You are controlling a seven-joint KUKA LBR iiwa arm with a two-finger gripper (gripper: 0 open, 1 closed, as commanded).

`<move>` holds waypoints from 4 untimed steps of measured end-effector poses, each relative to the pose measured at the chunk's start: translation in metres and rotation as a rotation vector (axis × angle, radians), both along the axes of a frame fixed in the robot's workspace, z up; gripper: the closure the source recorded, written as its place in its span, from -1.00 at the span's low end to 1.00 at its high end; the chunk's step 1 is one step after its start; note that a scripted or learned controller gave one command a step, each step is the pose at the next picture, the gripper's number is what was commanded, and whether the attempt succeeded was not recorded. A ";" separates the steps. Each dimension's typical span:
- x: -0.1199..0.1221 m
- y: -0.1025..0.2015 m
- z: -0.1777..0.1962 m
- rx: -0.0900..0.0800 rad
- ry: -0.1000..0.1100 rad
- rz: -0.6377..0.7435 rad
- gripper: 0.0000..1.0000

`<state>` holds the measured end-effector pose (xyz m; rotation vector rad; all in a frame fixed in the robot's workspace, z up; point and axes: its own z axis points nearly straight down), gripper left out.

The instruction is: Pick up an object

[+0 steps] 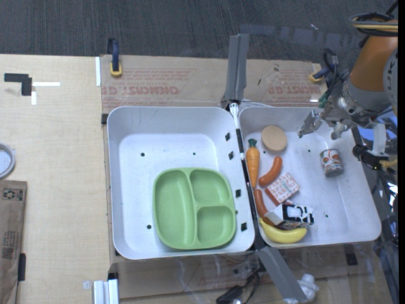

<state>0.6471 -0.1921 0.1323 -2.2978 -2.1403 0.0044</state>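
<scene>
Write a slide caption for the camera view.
Gripper hovers above right bin of toy food near a small can; green divided plate fills left bin.

Bins: smooth white plastic, slightly glossy.
Divided plate: matt green plastic.
Bench top: pale wood grain.
Can: shiny metal, paper label.
Banana: glossy yellow.

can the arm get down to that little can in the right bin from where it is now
Probably yes. The gripper hangs over the right bin's back edge, and the can lies just in front of it on bare floor, apart from the carrot, sausage and banana along the bin's left side.
</scene>
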 end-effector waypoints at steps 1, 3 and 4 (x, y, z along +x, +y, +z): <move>0.000 0.000 0.000 0.000 0.000 0.000 -1.00; -0.075 0.015 -0.041 0.002 -0.002 0.170 -1.00; -0.118 -0.021 -0.040 0.012 -0.003 0.064 -1.00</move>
